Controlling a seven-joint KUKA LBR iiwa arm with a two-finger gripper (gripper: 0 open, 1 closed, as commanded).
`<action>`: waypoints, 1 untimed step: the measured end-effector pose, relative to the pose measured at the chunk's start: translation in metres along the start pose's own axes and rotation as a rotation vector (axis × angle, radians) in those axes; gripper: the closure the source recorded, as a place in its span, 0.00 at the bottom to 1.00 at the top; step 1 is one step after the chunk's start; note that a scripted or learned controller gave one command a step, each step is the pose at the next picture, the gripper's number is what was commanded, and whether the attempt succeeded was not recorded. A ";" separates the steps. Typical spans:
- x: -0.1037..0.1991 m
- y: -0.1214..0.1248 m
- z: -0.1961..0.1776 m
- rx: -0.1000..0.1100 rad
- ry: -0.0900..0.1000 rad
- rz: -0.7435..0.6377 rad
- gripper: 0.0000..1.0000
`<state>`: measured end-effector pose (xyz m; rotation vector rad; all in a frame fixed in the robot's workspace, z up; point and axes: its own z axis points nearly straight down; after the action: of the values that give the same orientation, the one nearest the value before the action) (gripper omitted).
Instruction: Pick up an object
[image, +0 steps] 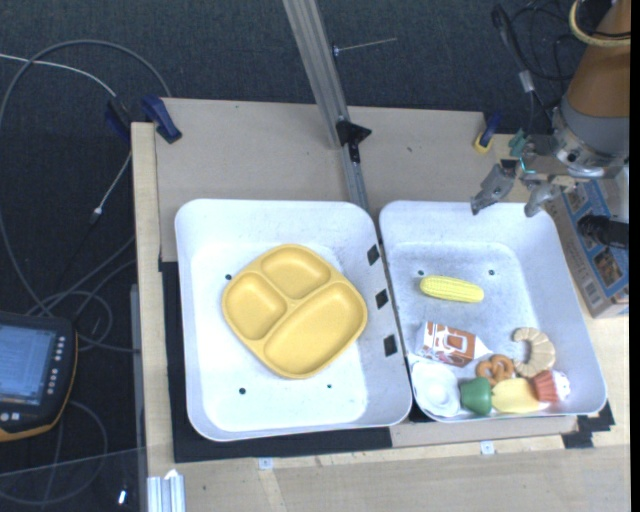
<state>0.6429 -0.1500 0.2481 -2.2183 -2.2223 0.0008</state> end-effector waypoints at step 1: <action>0.000 0.000 0.000 0.000 0.000 0.000 0.00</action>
<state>0.6429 -0.1500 0.2482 -2.2185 -2.2226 0.0012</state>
